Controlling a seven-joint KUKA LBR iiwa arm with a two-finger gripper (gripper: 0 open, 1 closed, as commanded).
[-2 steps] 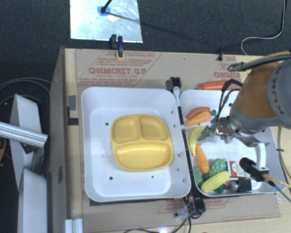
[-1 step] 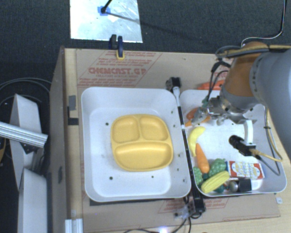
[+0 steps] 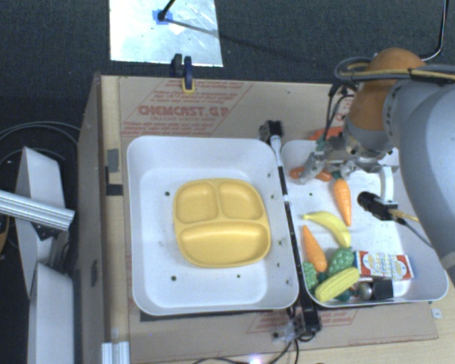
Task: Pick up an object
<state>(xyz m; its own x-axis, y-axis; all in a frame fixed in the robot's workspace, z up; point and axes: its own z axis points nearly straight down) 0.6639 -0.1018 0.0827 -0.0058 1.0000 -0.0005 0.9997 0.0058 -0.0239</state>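
Along the right bin's [image 3: 421, 290] near edge crowd corn [image 3: 337, 284], broccoli [image 3: 339, 262] and a carton [image 3: 384, 265], then a banana [image 3: 328, 225] and carrot [image 3: 342, 201] mid-bin, while at its far edge the gripper [image 3: 330, 164], jaw spread unreadable, risks closing on nothing.

The brown cardboard sheet [image 3: 212, 101] under the two white bins has big red letters on it. They say "CHEMCAST GP". Smaller red lines sit above and below the big letters, but they are too tiny to read. The little red and white box [image 3: 384, 265] has writing too, also too blurry to read.
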